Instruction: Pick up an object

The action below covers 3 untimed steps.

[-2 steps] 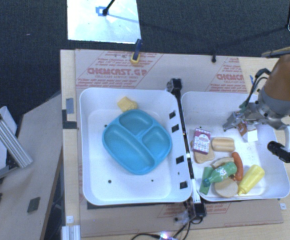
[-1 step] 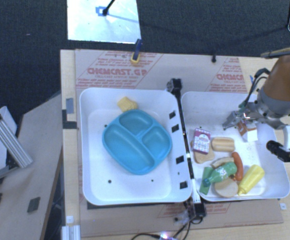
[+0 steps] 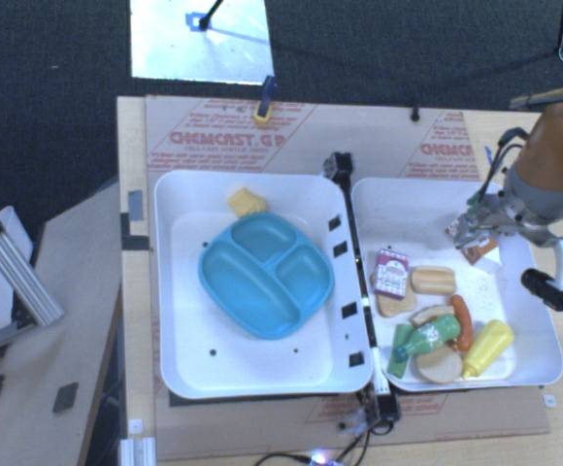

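Two jaws [image 3: 476, 233] over small brown item [image 3: 480, 250]

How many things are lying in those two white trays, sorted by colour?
Blue: 1, divided plate
Yellow: 2, block, mustard bottle
Green: 1, bottle
Orange-red: 1, sausage
Tan: 3, bun, two bread pieces
Purple-white: 1, small box
Total: 9

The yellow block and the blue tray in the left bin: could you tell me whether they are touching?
Cannot tell. In the camera view the yellow block sits right at the far rim of the blue tray, with no clear gap or contact showing between them.
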Each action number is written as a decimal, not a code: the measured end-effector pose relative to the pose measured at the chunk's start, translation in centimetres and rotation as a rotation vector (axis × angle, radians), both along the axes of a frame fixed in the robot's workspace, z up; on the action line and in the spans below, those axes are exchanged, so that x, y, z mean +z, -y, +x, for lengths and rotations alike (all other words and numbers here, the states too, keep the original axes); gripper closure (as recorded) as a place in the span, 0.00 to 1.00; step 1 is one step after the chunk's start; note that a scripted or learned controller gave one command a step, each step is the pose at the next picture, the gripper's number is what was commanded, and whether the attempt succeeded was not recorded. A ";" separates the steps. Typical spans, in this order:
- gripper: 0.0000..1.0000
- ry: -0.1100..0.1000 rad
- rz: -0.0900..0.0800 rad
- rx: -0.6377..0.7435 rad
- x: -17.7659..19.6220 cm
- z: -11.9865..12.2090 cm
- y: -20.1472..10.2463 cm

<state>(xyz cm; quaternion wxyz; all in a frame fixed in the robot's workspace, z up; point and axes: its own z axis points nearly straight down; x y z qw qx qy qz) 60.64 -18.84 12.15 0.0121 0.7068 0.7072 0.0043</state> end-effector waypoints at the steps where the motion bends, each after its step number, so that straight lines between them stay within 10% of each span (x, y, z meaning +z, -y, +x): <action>1: 1.00 -0.015 0.009 0.003 6.3 0.7 0.5; 3: 1.00 -0.022 0.011 0.006 9.7 1.3 -5.0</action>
